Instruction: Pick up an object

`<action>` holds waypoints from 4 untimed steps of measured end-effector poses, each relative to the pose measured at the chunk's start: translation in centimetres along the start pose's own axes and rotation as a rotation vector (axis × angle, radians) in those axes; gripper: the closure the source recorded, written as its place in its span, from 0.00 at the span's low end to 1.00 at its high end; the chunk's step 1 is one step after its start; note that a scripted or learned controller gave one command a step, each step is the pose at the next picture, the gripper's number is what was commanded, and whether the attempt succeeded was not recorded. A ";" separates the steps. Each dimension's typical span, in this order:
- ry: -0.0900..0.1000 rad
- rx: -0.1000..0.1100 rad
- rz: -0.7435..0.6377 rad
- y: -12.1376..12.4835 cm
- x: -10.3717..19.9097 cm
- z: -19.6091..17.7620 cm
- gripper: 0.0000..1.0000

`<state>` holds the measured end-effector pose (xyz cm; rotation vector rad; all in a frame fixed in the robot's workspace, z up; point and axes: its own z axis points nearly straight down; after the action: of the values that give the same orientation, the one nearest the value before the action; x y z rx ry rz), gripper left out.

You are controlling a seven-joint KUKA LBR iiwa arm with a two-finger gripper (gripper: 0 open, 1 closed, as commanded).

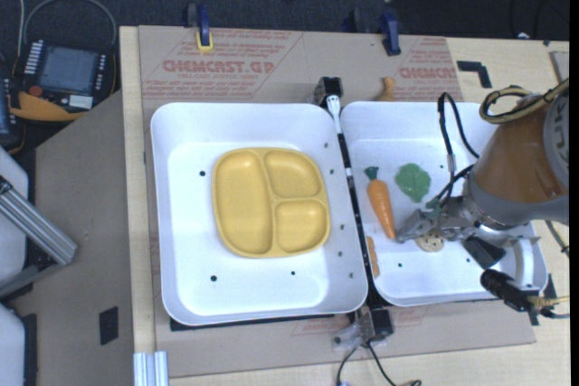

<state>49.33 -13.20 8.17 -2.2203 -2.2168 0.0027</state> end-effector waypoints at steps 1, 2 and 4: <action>-0.002 -0.005 0.000 0.1 0.0 -1.3 1.00; -0.004 -0.009 -0.003 1.1 -0.2 -7.1 1.00; -0.004 -0.010 -0.003 1.3 -0.2 -16.2 1.00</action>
<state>50.73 -13.41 24.38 -2.2237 -2.2271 -0.0043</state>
